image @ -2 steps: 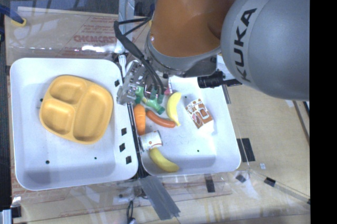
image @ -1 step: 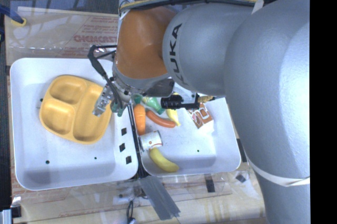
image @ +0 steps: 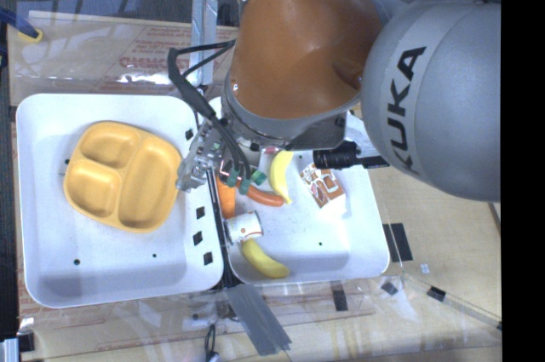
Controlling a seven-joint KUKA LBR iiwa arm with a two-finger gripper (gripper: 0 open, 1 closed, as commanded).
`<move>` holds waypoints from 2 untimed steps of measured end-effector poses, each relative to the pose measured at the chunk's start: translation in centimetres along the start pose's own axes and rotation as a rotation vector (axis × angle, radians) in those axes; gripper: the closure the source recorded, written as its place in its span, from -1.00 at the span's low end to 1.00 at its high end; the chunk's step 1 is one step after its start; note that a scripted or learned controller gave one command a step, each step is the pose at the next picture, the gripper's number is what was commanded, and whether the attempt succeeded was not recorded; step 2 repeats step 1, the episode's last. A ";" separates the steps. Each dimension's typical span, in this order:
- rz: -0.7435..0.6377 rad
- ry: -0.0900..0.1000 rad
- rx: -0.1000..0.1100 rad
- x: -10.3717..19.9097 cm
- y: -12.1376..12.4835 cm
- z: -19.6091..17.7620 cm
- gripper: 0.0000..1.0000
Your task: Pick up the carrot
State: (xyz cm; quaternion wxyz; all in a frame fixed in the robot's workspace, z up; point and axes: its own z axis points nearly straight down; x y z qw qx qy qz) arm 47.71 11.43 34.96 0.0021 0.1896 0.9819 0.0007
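Fingers (image: 196, 169): metal tips sit over the divide between the two bins, at about 9 o'clock of the right bin; cables and the wrist hide them, so whether they are released or clenched cannot be told, and nothing is seen between them.
Carrot (image: 226, 197): short orange piece in the right bin (image: 362, 254), hard against its left wall, just at 4 o'clock of the fingers and lying roughly along the 12-to-6 line.
Crowding the carrot: a reddish-orange tapered piece (image: 266, 198) lies just at its 3 o'clock; a small white object with red marks (image: 247, 225) is close at its 5 o'clock.
Bananas: one banana (image: 280, 175) stands at 2 o'clock of the carrot, touching the tapered piece; a second banana (image: 263, 261) lies near the bin's 6 o'clock edge.
Packet (image: 323, 186): small white and brown printed item at 3 o'clock, beyond the upper banana.
Overhead: the arm (image: 324, 54), with its orange band and grey housing, covers the 12 o'clock half of the right bin; black cables (image: 192, 92) loop down to the wrist.
Left bin (image: 51, 275): holds a yellow divided plate (image: 121, 175), well apart from the carrot at 9 o'clock.
Surface (image: 443, 215): both bins rest on it, side by side.
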 end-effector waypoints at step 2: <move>0.088 0.004 0.004 -3.9 -3.8 7.2 1.00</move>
